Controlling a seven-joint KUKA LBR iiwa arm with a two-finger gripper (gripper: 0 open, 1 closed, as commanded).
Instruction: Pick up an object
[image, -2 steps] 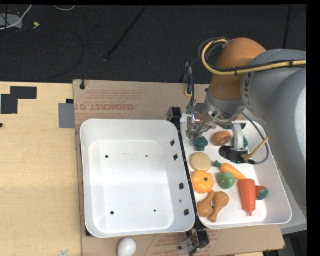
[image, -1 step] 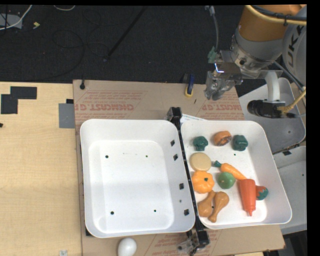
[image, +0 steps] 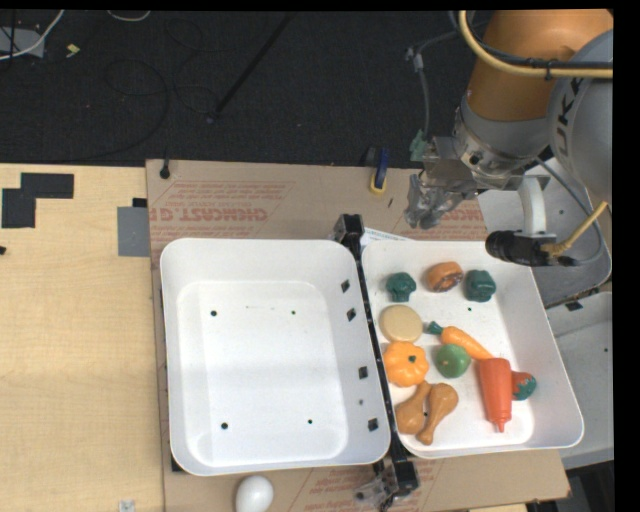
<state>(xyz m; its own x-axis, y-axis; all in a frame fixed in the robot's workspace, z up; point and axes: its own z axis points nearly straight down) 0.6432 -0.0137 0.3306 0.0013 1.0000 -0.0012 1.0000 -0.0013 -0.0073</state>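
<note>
We see the right bin (image: 560, 395) carrying all the toy food, while the left bin (image: 260, 350) lies beside it on the counter (image: 70, 330). The hand (image: 428, 212) hangs above the far edge of the right bin, near its far left corner; whether it is released or clenched we cannot tell. Nothing is visible in it. The nearest pieces, we judge, are the dark green piece (image: 401, 286) and the small burger (image: 443, 276), both just toward the near edge from the hand. The carrot (image: 465, 342) lies further, its long axis slanting toward the near right corner.
</note>
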